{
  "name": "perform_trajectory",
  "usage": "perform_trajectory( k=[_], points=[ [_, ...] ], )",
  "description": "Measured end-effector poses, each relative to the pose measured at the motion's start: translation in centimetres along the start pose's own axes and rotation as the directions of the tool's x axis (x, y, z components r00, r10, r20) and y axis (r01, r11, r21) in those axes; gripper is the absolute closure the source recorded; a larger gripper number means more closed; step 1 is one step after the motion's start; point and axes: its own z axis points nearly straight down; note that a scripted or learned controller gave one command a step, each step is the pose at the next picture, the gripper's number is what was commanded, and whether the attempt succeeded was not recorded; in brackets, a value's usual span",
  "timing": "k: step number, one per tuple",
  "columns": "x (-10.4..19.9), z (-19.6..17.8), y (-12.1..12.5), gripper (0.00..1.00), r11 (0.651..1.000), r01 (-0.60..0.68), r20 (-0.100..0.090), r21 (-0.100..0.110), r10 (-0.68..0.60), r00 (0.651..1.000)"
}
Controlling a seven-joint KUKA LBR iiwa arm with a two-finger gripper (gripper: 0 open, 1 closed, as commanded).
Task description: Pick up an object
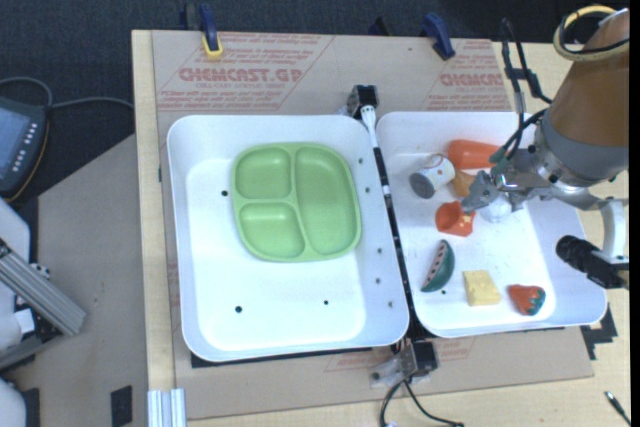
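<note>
The right bin [560, 315] holds several small toys: an orange carrot-like piece [470, 153], a grey and white cup-like piece [428, 177], a red-orange piece [454, 218], a watermelon slice [439, 267], a yellow cheese block [482, 288] and a red strawberry-like piece [527, 298]. My gripper [490, 197] hangs low in this bin, just right of the red-orange piece and below the carrot piece. Nothing is visibly between its fingers.
The left bin [200, 315] holds a green divided plate [297, 200]. The arm's orange and grey body [592, 105] covers the right bin's upper right part. Blue clamps [210, 30] sit at the board's far edge. A black bracket [362, 101] stands between the bins.
</note>
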Motion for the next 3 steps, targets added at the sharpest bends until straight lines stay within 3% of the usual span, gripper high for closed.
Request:
perform_trajectory(
  k=[2,3],
  points=[
    [8.1,-2.1,3.3,1.00,1.000,-0.001,0.000,-0.003,0.001,1.000],
    [9.3,-0.7,3.5,1.00,1.000,-0.004,0.000,0.005,0.004,1.000]
  ],
)
